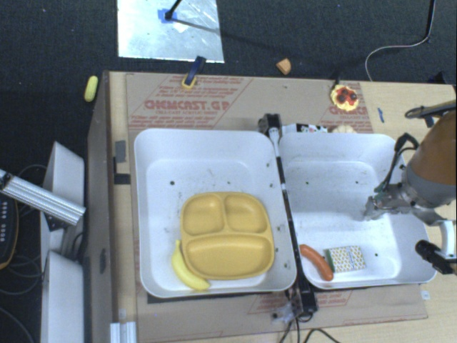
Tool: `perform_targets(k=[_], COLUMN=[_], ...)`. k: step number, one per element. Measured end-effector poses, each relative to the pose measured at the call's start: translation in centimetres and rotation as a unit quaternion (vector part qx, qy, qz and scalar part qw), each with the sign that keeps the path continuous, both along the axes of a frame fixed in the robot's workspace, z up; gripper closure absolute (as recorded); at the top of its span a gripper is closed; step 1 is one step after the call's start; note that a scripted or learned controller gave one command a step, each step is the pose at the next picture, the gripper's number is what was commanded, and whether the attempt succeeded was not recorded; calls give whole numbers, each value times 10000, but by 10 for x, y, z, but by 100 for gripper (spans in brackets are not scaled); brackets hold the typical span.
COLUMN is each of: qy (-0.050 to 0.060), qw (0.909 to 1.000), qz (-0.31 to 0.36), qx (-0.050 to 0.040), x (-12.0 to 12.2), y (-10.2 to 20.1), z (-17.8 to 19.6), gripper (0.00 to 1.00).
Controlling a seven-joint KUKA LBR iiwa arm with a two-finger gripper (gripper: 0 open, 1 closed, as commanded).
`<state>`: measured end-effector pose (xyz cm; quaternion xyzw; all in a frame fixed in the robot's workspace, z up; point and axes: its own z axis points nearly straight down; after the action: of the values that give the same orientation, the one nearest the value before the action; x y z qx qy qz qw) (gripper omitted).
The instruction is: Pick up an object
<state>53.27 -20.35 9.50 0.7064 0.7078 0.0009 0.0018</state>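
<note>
In the left shallow white bin (153, 191), a yellow banana (184, 269) lies just beside the lower left edge of a yellow three-compartment plastic plate (227, 234). In the right shallow white bin (335, 156), an orange sausage-shaped toy (316, 261) rests near the front wall, with a small speckled rectangular sponge (346, 259) just beside it on the right. Further right, the grey arm's gripper (377, 207) hovers low over the bin floor, apart from both items; whether it is parted or closed I cannot tell.
</note>
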Motion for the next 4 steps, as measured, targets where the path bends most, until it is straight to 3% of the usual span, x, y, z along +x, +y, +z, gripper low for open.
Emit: perform_targets(k=[1,2,3,4], qy=[-3,2,6,10], qw=[10000,10000,10000,10000], qz=[7,9,11,15], qx=[-5,-1,10,10], x=[5,30,24,31], y=[-3,-3,80,125], z=[85,120,131,134], gripper=[100,100,100,100])
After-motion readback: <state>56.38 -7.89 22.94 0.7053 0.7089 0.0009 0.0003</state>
